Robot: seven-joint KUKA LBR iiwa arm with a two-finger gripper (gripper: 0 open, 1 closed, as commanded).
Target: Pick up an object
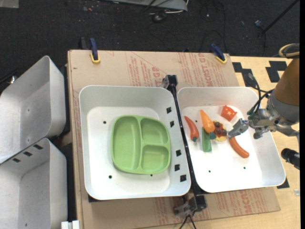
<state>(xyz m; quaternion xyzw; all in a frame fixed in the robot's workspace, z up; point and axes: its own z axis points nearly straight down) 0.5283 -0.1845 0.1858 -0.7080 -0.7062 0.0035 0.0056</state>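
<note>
The surface (pixel 124 63) carries two shallow white bins side by side. The left bin (pixel 90 142) holds a green divided tray (pixel 141 144) with three compartments, lying flat near the bin's middle. The right bin (pixel 267 168) holds a small cluster of toy food in its far-left part.

The arm (pixel 288 92) reaches in from the right, its wrist over the right rim of the right bin. The claw (pixel 238 128) points left and hangs over the bin's middle, its tip just right of the cluster. Nothing can be seen between its fingers; how far they are spread cannot be told from this angle.

Around the claw lie the pieces. An orange sausage-shaped piece (pixel 239 147) lies just near of the claw tip, slanting toward the near right. A red block (pixel 228 112) sits just beyond the tip, toward the far side. Left of the tip is a small dark-and-yellow piece (pixel 219 130), close to or touching it. Further left stand an orange carrot-like piece (pixel 207 121), a green piece (pixel 206 142) just near of it, and a red chili pepper (pixel 192 128) at the cluster's left edge, closest to the divider between the bins.
</note>
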